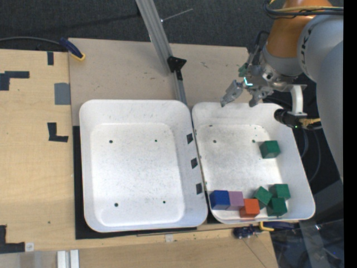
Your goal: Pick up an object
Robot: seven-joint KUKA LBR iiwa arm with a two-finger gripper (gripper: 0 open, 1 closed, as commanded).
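Camera view looks down at a slant on a pale wooden bench (pixel 33 166), the biggest thing here, flat and lightly grained, with dark tape marks at the left of the frame. On it sit two shallow white bins with rounded corners and speckled floors. The left bin (pixel 92 116) fills the middle of the frame; the right bin (pixel 234 109) lies at the lower right and holds all the blocks.

My arm (pixel 312 32) comes in at the upper right, smooth grey casing with a glossy orange band. My gripper (pixel 244 95) hangs over the far rim of the right bin, its two fingers spread apart with nothing between them.

The nearest thing to take is the lone green block (pixel 269 149), a small matte cube lying below my gripper in the frame and a little to the right, well apart from the rest. Being a cube, it has no long axis to line up with, so I judge a plain descent over it would do.

Along the bin's bottom edge a tighter cluster sits: a blue block (pixel 220 199), a lilac block (pixel 236 199), an orange block (pixel 251 207), and three green blocks (pixel 275 197) touching one another. Those look harder to get fingers around.
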